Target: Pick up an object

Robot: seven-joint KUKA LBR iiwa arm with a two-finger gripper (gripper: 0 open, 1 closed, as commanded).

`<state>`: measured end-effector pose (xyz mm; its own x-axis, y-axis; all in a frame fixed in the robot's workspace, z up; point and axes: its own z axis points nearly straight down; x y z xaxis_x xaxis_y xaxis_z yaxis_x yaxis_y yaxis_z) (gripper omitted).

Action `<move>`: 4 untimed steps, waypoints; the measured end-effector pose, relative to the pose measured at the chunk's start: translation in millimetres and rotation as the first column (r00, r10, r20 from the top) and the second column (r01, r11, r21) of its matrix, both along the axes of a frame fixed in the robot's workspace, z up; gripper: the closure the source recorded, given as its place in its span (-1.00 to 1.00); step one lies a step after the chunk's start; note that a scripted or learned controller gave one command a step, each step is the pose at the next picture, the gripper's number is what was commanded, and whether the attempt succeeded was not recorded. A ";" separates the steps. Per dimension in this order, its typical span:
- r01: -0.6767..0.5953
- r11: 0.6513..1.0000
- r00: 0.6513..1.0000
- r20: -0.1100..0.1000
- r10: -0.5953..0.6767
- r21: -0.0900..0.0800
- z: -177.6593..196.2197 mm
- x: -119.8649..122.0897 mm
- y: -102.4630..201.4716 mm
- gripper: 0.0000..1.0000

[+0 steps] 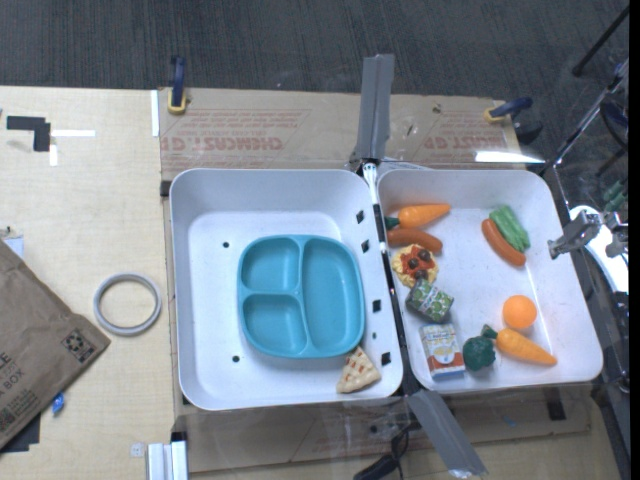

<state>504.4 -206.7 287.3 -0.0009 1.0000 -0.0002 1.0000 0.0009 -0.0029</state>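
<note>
I see the claw (572,236) at the right rim of the right bin (570,363), above its wall; I cannot tell its state. Taking the orange ball (519,311) as landmark: the hot dog (504,236) lies up from it, its long axis slanted from upper left to lower right. A carrot (526,347) lies just below the ball, its tip pointing lower right. The broccoli (479,352) touches the carrot's left end.
</note>
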 end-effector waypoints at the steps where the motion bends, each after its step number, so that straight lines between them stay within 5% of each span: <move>1: 0.038 0.999 0.999 0.000 -0.038 0.000 -136.4 51.6 37.0 -1.00; 2: 0.016 1.000 1.000 0.001 -0.016 0.013 -194.2 157.7 -3.2 -1.00; 3: 0.018 1.000 1.000 0.008 -0.018 -0.001 -183.2 157.5 -10.2 1.00; 4: -0.210 0.978 0.978 0.004 0.210 -0.002 -91.7 145.4 45.1 1.00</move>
